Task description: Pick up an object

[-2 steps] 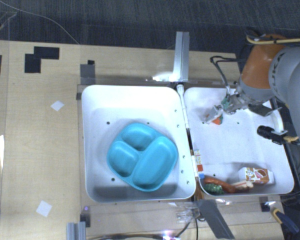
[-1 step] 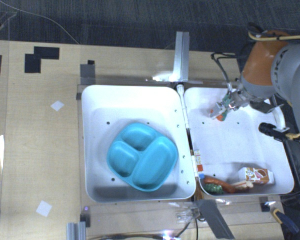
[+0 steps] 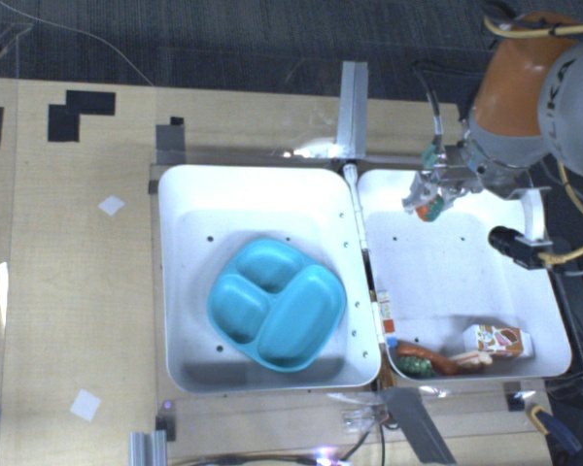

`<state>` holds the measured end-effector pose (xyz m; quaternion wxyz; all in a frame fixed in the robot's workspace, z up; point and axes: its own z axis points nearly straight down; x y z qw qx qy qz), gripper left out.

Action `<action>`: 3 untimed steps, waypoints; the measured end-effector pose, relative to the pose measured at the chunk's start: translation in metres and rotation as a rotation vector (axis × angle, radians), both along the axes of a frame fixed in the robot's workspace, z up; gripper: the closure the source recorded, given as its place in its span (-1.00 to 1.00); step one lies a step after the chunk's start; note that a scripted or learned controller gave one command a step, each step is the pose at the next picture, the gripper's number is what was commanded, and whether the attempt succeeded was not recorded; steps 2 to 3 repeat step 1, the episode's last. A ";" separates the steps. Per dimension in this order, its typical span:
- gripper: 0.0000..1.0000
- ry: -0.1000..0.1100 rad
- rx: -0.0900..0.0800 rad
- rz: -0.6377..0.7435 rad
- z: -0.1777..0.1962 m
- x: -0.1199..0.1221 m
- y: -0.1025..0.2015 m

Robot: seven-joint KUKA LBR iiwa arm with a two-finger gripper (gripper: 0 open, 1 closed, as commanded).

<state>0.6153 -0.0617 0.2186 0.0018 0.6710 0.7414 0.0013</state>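
Two white bins sit side by side on the table (image 3: 68, 289). At the right bin's (image 3: 466, 280) far edge, the gripper (image 3: 423, 200) pinches a small red-and-green object (image 3: 427, 209). A blue divided plate (image 3: 277, 304) fills the left bin (image 3: 185, 260); a carton (image 3: 497, 341) lies near the right bin's front edge.

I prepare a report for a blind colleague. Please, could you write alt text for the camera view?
A grey robot arm with an orange band reaches from the right, its gripper high over the right white bin, far from the small packet and other items at the bin's near edge. The left white bin holds a blue divided plate.
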 end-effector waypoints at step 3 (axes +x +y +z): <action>1.00 0.004 0.001 -0.289 -0.034 -0.040 -0.010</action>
